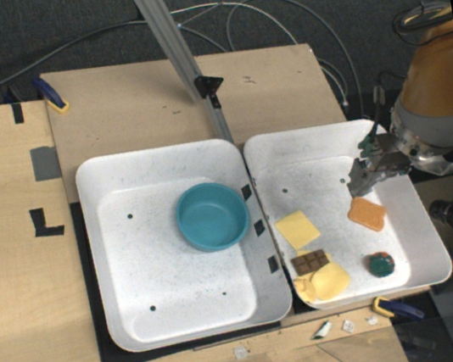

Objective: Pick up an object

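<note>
The gripper (362, 181) hangs over the right bin (307, 149), just above the orange block (367, 214); I cannot tell its state. Nearby lie a yellow square (297, 229), brown piece (310, 262), yellow lump (325, 282) and what seems a green ball (381, 263). A blue bowl (212, 215) sits in the left bin (124, 236).

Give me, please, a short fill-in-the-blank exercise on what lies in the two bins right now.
1. The blue bowl sits in the ____ bin as the camera sees it.
2. The gripper hovers just above the ____ block.
3. The brown piece lies between the yellow square and the yellow ____.
4. The dark green ball lies nearest the right bin's ____ edge.

Missing words: left; orange; lump; front
</note>
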`<state>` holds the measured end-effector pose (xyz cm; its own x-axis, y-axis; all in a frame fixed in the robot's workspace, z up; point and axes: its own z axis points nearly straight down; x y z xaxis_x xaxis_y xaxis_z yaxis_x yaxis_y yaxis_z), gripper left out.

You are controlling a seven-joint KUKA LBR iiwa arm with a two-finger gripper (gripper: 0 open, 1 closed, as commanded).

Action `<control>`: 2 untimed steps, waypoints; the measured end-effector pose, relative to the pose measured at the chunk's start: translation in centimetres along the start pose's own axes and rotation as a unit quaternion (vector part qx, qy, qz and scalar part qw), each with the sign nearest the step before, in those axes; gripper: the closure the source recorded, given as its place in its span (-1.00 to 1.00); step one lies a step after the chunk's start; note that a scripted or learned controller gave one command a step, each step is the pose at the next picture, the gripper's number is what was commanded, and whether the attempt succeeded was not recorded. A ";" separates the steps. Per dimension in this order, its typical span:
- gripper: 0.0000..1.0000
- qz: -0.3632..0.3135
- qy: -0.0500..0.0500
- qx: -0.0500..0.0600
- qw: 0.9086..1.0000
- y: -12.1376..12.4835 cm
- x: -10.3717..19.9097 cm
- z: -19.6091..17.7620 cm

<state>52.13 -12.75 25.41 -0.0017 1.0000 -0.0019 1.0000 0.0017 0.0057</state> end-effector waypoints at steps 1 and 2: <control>1.00 -0.002 0.002 0.003 1.000 2.3 4.2 -0.1; 1.00 -0.002 0.001 0.004 1.000 3.4 9.1 1.3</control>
<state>55.53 -3.63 24.13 -0.0059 1.0000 0.0007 1.0000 0.0059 -0.0031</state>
